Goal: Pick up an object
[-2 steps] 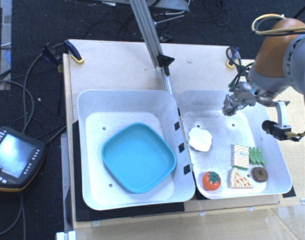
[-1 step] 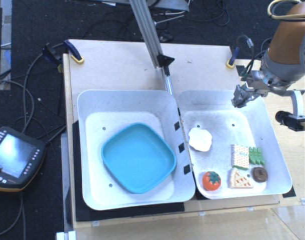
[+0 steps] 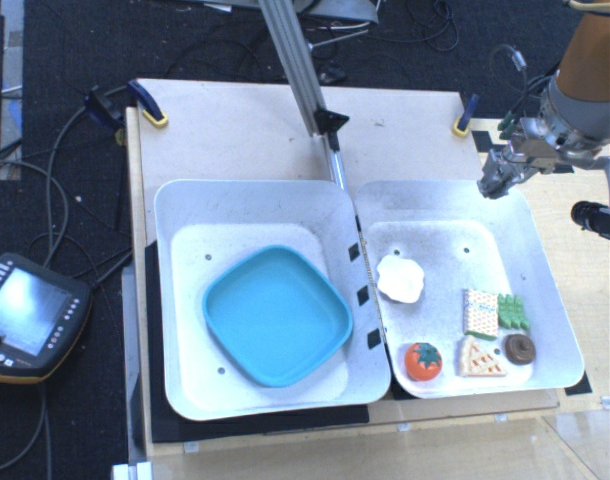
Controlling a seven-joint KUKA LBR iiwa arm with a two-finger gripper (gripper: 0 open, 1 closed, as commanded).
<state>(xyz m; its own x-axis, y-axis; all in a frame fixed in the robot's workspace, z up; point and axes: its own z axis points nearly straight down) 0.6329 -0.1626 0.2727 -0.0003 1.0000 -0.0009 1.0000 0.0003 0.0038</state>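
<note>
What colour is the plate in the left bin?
Light blue; the plate shows plainly in the camera view from above.

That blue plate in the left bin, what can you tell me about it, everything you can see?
The blue plate is a light turquoise dish, squarish with rounded corners and a raised rim around a flat, bare inside. It looks like smooth plastic. It lies right side up on the floor of the left bin, turned cornerwise so it reads as a diamond, and takes up much of that floor. Nothing rests in it, and only the bin touches it.
</note>
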